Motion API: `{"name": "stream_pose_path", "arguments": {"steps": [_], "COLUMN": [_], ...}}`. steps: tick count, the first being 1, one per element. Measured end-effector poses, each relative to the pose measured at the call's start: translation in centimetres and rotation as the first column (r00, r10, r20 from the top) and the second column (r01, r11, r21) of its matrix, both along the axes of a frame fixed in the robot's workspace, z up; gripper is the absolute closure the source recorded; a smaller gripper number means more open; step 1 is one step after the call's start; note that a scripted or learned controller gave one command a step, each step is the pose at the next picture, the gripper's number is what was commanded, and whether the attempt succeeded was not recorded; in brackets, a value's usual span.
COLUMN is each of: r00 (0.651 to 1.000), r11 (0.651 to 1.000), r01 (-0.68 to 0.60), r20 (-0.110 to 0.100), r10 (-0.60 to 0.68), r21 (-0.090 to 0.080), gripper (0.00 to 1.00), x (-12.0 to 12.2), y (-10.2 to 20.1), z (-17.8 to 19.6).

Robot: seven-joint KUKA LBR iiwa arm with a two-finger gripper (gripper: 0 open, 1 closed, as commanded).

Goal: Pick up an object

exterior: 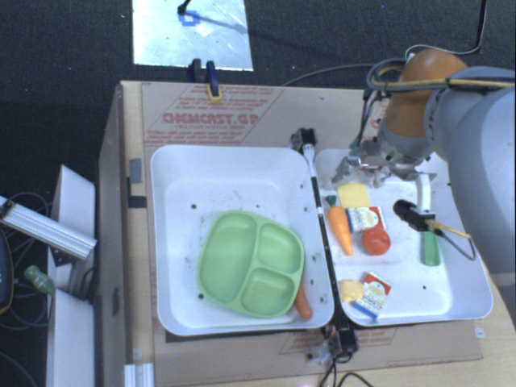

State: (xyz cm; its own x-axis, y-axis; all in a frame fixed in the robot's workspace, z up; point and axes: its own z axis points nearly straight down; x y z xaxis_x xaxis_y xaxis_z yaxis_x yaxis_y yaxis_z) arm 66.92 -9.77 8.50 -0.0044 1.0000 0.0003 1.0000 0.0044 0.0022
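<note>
We read one clear text: "CHEMCAST GP" in red capitals on the brown sheet point(211, 119) under the bins, just behind the left bin point(161, 216). Faint red print repeats slantwise above and beside it, too pale for us to make out. Two small cartons point(364, 218) and point(372, 293) in the right bin point(468, 297) carry coloured labels, but we cannot read their lettering.

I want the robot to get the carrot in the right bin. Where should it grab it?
Probably across the middle of the carrot, coming straight down from above. It lies flat and long, its thick end toward the far side, so the fingers fit best across its narrow width. The bin divider and the small carton sit close on either side, so room is tight.
</note>
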Motion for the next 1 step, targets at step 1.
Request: {"name": "stream_pose_path", "arguments": {"steps": [1], "r00": [1.000], "r11": [1.000], "r01": [0.002], "r20": [0.001], "r10": [-0.002], "r21": [-0.002], "gripper": [0.00], "x": [-0.01], "y": [-4.84], "z": [0.03]}}
